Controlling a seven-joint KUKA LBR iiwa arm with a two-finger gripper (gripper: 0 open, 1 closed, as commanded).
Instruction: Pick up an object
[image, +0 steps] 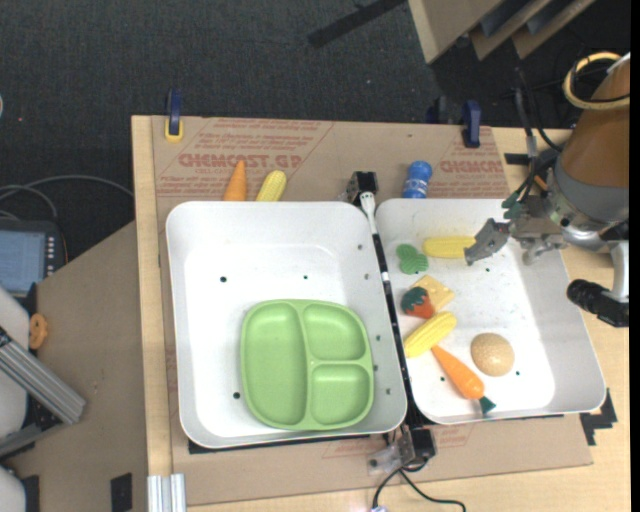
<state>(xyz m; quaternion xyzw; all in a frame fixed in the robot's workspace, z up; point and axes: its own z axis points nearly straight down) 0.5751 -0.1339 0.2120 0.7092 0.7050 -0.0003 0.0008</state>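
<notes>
2 white bins on worktop (150, 250); claw (487, 242) low over right bin (560, 400), just beside the end of a yellow corn piece (447, 247). Approach step judged in hand: nothing lifted yet. Finger state not resolvable at this slant, so cannot tell whether spread or clenched; nothing seen between them. Contact with corn piece also uncertain.

Candidate objects, relative to claw: green piece (412, 259) beyond the corn piece; red-and-yellow cluster (426, 297) below; second corn piece (429, 335), carrot (462, 374) and tan round item (492, 353) further below, well apart. Green divided plate (305, 363) in left bin (200, 250), far off.

Next move, judged: centre over nearest corn piece, descend, close across its narrow width.
</notes>
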